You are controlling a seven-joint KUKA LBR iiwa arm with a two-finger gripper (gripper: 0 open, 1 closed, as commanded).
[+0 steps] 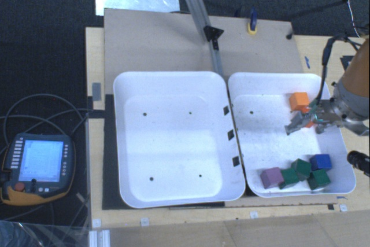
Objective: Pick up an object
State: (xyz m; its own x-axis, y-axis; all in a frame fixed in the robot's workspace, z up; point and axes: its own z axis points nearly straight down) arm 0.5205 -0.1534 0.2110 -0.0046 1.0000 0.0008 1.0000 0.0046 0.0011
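Note:
The right bin (254, 124) holds several small blocks. An orange block (299, 101) sits near its far right side. Along the near edge lie a purple block (270, 176), a green block (300, 169), a blue block (321, 161) and another green block (318, 181), bunched together. My gripper (298, 124) reaches in from the right, low over the right bin. It is just in front of the orange block and apart from it. I see no block in the gripper.
The left bin (173, 194) stands beside the right one, with black clips (230, 135) along the shared rim. A metal pole (196, 3) slants over the far side of the bench. A teach pendant (37, 168) lies on the floor at the left.

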